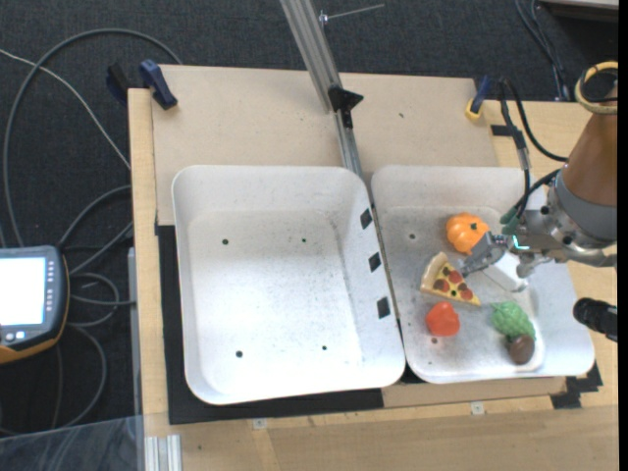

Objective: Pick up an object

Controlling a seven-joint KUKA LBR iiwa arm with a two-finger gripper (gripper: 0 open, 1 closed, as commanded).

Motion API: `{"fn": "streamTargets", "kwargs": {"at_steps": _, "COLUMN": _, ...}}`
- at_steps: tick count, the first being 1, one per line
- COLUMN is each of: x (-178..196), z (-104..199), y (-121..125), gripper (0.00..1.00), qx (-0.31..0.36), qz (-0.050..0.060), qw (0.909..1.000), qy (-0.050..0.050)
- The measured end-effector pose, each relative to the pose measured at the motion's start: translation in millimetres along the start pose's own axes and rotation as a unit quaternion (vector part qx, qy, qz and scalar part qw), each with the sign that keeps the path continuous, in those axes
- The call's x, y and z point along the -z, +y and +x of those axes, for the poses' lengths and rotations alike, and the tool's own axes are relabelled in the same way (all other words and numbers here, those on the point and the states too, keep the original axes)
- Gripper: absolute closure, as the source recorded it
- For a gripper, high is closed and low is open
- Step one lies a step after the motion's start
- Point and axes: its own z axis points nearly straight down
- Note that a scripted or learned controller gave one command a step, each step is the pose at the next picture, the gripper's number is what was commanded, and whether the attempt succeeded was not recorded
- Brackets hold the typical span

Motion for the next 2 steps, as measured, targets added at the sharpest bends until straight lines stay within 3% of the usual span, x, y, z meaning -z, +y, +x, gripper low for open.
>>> {"fn": "streamTargets", "kwargs": {"at_steps": 1, "x": 1.2, "z": -0.1, "y": 0.4, "gripper": 0.00, "qx": 0.000, "qz": -0.002, "qw": 1.0000, "qy": 0.000}}
{"fn": "streamTargets", "kwargs": {"at_steps": 2, "x": -44.0, "z": 7.3, "y": 3.1, "gripper": 0.00, "qx": 0.000, "qz": 0.001, "qw": 1.0000, "qy": 0.000}}
